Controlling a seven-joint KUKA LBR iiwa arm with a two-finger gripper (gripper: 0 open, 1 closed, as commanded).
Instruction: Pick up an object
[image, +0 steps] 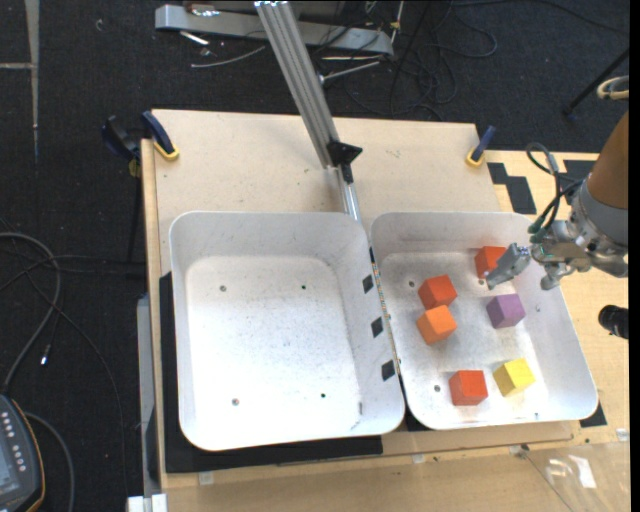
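Now, gripper (533, 266) over the right bin (560, 405), fingers apart, nothing between them, red cube (488, 260) just beside, purple cube (506, 310) near it.

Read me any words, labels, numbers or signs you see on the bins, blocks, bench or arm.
None can be read.
Black marks on the bench at its right edge: a pattern, not letters.
Small dark tabs where the bins meet: too small to read.
Blocks, such as the purple one: plain faces.
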